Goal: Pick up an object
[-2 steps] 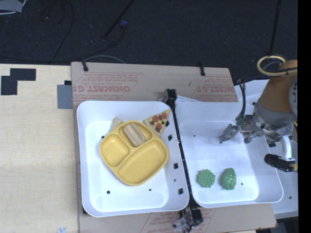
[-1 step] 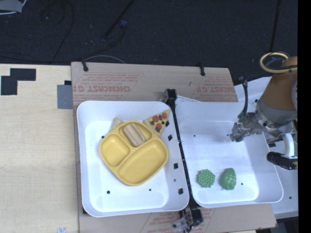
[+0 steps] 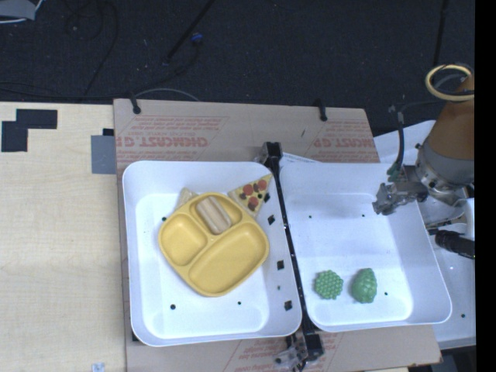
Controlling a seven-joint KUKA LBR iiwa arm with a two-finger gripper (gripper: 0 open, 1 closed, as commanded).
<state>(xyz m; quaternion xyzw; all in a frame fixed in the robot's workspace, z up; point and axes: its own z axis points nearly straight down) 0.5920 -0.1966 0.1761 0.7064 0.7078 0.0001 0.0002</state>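
Two green toy foods lie near the front of the right bin [image 3: 341, 215]: a round bumpy one [image 3: 328, 284] and, just to its right, a leafy one [image 3: 363, 285]. In the left bin [image 3: 151, 301] a yellow divided plate [image 3: 225, 258] holds a tan bread-like piece [image 3: 212, 213] in its upper compartment. A toy pizza slice [image 3: 254, 193] rests by the plate's upper right. My gripper [image 3: 387, 200] hangs over the right bin's far right side, well above and behind the green pieces, with nothing seen in it.
A black divider [image 3: 283, 239] runs between the two bins. Cardboard [image 3: 232, 134] lies under them. The arm's grey body with its orange band [image 3: 453, 130] stands past the right bin's right wall, with cables beside it.
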